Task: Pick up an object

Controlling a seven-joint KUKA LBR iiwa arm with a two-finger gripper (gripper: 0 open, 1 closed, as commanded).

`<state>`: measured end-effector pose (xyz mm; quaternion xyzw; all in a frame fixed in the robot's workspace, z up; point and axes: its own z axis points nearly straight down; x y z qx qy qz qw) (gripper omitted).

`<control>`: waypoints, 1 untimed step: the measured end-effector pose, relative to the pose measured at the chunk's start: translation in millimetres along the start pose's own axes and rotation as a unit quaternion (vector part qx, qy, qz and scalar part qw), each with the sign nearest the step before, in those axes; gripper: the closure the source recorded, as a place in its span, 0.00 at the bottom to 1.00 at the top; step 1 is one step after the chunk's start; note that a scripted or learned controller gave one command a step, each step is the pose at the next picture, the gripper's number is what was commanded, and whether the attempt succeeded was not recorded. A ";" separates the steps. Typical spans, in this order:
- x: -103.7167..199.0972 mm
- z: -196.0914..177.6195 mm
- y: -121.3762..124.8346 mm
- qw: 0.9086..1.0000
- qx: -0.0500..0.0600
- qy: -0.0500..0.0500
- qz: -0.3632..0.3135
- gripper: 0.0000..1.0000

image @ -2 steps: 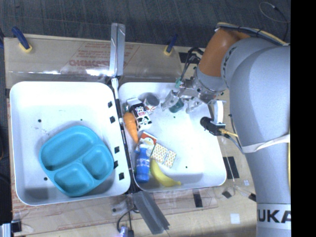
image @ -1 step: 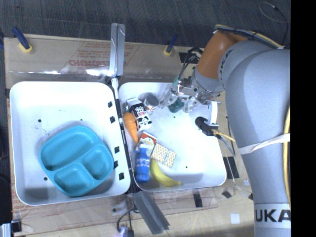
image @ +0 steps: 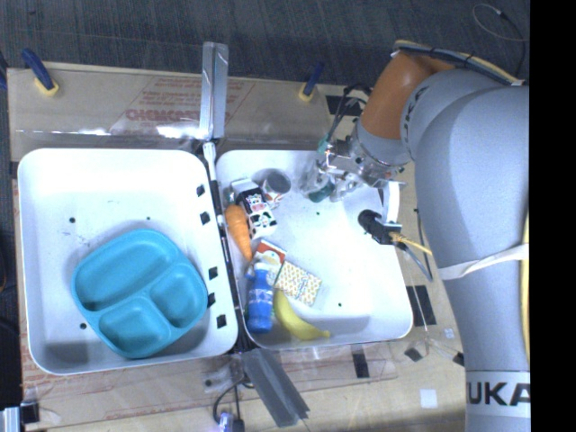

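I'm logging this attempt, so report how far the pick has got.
Done: the arm has brought the gripper over the right bin, near its far edge. In hand: nothing visibly held. Left: the grasp and lift; the carrot, banana and blue bottle lie along the bin's left side, apart from the gripper.

A bench (image: 117,106) with a pale brown top spans the frame. Two shallow white bins rest directly on it side by side: the left bin (image: 45,187) fills the left half of the frame, the right bin (image: 360,277) sits at centre right. Blue clamps grip the bench's upper edge at upper left (image: 40,73) and upper centre (image: 312,80).
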<state>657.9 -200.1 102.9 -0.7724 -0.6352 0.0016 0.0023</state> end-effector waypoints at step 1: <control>50.8 -132.5 -11.1 1.000 -0.003 0.000 0.014 1.00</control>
